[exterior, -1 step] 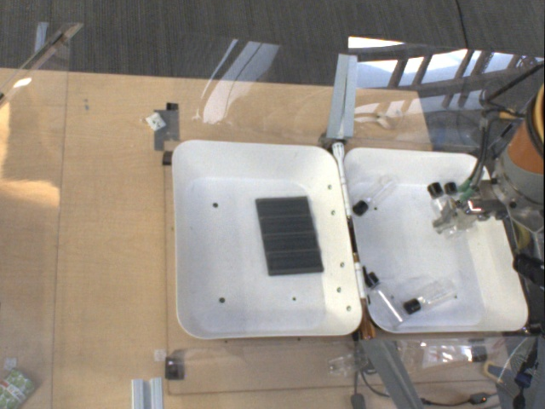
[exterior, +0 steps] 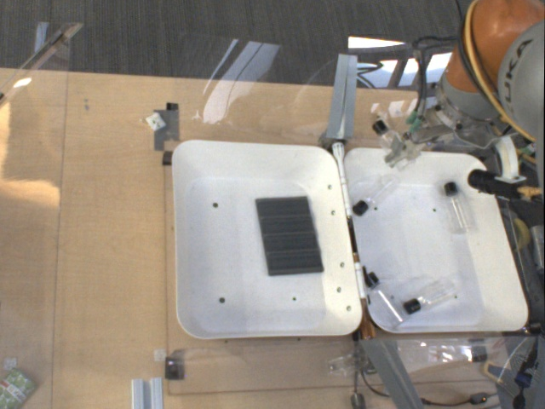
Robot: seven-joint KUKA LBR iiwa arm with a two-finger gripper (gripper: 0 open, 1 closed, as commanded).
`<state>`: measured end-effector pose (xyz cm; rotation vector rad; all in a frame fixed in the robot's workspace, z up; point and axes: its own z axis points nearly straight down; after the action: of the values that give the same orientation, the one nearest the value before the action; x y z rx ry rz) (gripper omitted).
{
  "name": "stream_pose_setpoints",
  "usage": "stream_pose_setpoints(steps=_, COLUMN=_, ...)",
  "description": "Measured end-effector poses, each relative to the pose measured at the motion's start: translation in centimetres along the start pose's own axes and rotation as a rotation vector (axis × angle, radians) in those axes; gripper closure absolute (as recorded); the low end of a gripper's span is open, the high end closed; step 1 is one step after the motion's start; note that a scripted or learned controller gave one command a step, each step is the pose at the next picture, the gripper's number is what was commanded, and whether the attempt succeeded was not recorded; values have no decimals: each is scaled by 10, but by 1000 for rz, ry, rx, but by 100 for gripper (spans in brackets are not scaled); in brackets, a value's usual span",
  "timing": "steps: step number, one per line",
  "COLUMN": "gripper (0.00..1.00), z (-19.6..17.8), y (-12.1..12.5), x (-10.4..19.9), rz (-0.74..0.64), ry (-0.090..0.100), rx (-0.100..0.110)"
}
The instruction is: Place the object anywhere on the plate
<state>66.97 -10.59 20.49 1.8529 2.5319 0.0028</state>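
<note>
We see two white bins side by side: the left bin point(exterior: 196, 228) has a dark ribbed plate point(exterior: 289, 235) flat near its centre, the right bin point(exterior: 494, 309) holds several clear vials with black caps. One vial point(exterior: 456, 207) lies toward the right bin's far right, cap pointing far; another vial point(exterior: 428, 297) lies at the near side, cap to the left; a third point(exterior: 368, 201) sits close to the left wall, and one more point(exterior: 381, 296) lies near the near-left corner. The arm point(exterior: 502, 41) comes in at the far right, orange band up top, and the gripper point(exterior: 407, 143) sits over the far edge of the right bin, at its left half. We see nothing between its fingers, but glare and clutter there mean we can't tell how far open it is. All vials lie nearer than the gripper, apart from it, none on the plate; the closest is the one by the left wall.
</note>
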Motion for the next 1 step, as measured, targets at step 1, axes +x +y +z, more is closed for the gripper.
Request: stream_pose_setpoints(steps=1, gripper=100, z=14, y=18, x=58, rz=446, ry=1, rx=0)
